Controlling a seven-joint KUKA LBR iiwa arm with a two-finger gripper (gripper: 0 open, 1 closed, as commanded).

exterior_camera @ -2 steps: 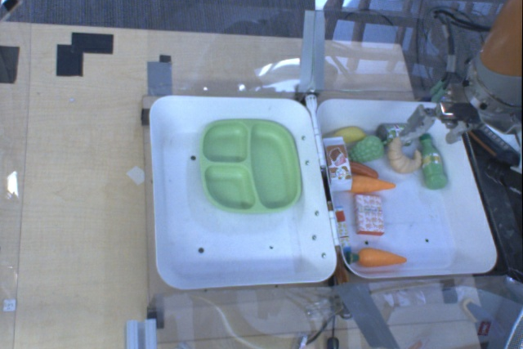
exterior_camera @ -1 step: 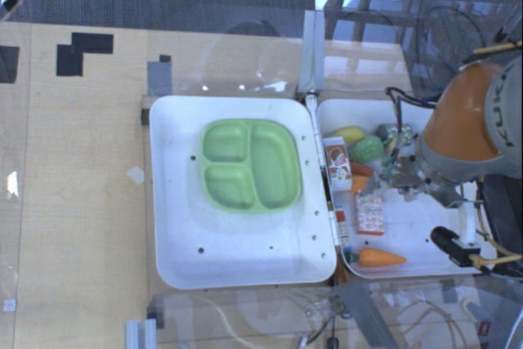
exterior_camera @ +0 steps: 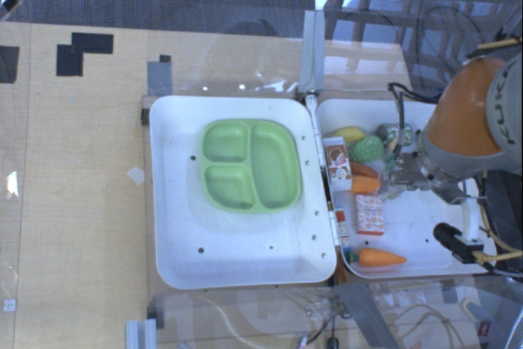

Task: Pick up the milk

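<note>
Arm (exterior_camera: pixel 470 123) bent low over right bin (exterior_camera: pixel 425 245), pincer (exterior_camera: pixel 398 169) near milk (exterior_camera: pixel 337 163), grip state indiscernible.

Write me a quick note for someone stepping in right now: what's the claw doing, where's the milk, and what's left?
Claw: low inside the right bin, among the food toys; its grip can't be judged.
Milk: lying flat along that bin's left wall, beside the claw, not lifted.
Nearby: a carrot at the bin's front, a green divided plate in the left bin.
Done: the arm has reached the bin.
Left: grasp the milk and lift it.
</note>
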